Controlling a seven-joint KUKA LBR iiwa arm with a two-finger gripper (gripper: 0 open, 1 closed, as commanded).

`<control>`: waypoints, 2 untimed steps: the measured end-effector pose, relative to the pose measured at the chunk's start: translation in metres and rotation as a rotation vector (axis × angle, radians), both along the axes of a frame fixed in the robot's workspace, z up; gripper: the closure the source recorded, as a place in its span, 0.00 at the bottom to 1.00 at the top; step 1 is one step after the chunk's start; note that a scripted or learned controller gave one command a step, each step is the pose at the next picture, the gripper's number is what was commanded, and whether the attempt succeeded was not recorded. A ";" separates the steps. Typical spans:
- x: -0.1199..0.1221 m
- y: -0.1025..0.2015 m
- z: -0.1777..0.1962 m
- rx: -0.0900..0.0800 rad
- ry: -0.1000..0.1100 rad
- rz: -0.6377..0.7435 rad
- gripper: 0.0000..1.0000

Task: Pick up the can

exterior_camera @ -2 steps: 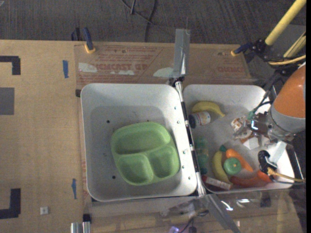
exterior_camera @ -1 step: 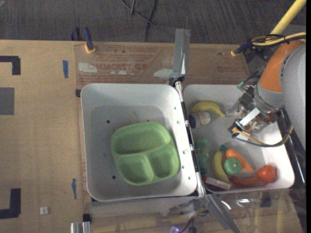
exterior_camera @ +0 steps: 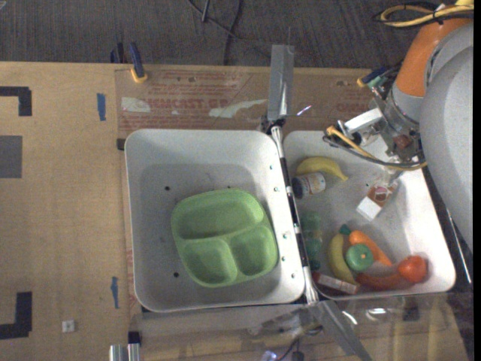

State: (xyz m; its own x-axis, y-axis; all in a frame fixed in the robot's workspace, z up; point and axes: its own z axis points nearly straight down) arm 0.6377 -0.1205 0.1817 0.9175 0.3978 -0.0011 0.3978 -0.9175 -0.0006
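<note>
The arm reaches into the right bin [exterior_camera: 440,235] from the upper right. My gripper [exterior_camera: 386,180] hangs over the bin's far right part, just above a small reddish-brown object [exterior_camera: 382,194] and a white block [exterior_camera: 368,207]. A small cylinder with a dark end [exterior_camera: 312,183], perhaps the can, lies on its side near the bin's left wall, beside a banana [exterior_camera: 322,165]. It is well to the left of the gripper. A red cylindrical thing [exterior_camera: 334,283] lies along the front wall. I cannot tell whether the gripper touches the reddish object.
The right bin also holds a second banana [exterior_camera: 336,256], a green round item [exterior_camera: 359,256], a carrot [exterior_camera: 372,245], a red pepper-like piece [exterior_camera: 398,273] and a clear greenish bottle [exterior_camera: 312,232]. A green divided tray [exterior_camera: 223,235] sits in the left bin [exterior_camera: 150,164]. Cables hang by the wrist.
</note>
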 end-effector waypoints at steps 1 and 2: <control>-0.055 -0.044 -0.087 0.002 0.004 -0.205 0.00; 0.022 -0.029 0.090 0.000 0.000 -0.190 0.00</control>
